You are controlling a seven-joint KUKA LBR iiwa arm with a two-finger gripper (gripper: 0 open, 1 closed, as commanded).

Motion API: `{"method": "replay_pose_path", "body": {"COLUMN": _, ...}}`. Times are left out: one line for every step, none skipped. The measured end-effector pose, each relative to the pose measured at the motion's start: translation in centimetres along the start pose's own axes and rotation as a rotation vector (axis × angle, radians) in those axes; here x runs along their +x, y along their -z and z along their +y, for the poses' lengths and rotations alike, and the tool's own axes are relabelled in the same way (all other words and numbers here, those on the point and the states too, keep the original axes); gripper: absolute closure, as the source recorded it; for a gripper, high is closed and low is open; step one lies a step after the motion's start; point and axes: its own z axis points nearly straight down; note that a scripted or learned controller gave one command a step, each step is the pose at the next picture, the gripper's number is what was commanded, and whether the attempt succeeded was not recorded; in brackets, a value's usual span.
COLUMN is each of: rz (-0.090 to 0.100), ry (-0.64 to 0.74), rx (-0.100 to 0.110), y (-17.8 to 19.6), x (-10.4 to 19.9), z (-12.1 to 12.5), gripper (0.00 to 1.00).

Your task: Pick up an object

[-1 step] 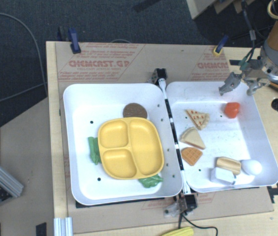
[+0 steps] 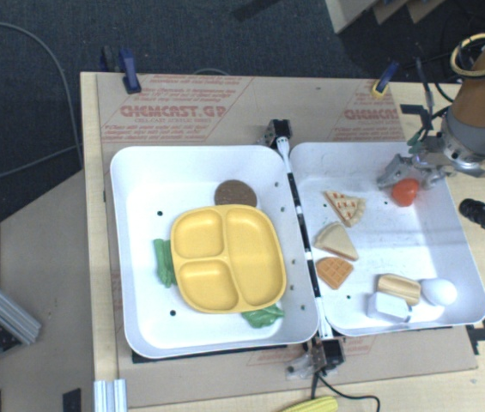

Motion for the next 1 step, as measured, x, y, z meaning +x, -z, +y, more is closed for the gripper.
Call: {"method": "replay_pose_path", "body": {"rz": -0.006, "ry": 0.002, "rx": -0.01, "y": 1.45, "x": -0.09, "z": 0.28, "gripper": 1.0}}
